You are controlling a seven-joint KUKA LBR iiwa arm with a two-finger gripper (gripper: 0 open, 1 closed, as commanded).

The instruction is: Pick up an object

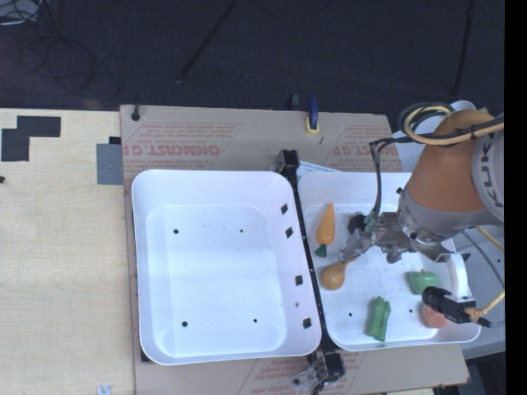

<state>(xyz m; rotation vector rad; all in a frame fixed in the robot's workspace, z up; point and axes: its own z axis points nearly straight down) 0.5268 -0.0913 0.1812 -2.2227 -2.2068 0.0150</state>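
The counter (pixel 58 245) has a pale wood top with a few dark grey and black patches near its left edge. A brown cardboard sheet (pixel 214 138) with red printing lies flat on it. On the cardboard sit two shallow white bins side by side, touching: the left bin (pixel 144 262) and the right bin (pixel 362 192), joined by black clips (pixel 288 161) along their shared edge.
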